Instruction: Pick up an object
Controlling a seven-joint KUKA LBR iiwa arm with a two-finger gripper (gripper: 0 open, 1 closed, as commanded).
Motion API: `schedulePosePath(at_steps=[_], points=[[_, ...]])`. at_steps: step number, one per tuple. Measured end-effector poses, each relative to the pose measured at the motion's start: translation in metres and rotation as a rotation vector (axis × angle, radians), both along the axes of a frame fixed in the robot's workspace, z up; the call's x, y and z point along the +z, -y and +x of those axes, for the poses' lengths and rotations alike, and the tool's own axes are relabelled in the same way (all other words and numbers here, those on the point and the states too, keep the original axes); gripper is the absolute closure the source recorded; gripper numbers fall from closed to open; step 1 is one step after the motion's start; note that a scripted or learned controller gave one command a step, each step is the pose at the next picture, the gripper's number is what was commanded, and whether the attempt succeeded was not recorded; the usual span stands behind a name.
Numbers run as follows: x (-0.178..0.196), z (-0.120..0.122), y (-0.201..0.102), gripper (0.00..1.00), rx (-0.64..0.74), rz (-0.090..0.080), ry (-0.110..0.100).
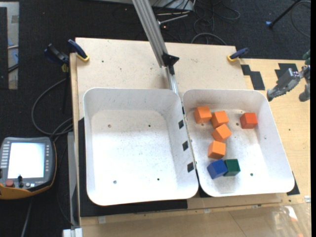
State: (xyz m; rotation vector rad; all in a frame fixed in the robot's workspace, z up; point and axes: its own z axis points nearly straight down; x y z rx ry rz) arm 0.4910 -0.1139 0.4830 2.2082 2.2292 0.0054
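Fixed camera overhead, slanting down on both bins (89, 132).

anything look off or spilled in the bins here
Nothing stands out. All the blocks sit inside the right bin: five orange, one blue block touching a green block. The gripper is off to the right, outside the bins.

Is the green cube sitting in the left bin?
No, the green cube sits in the right bin, touching the blue cube.
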Motion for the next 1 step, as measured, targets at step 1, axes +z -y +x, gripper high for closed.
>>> schedulePosePath(at_steps=[1], points=[[0.0385, -0.0005, -0.0509, 0.00, -0.002, 0.000, 0.001]])
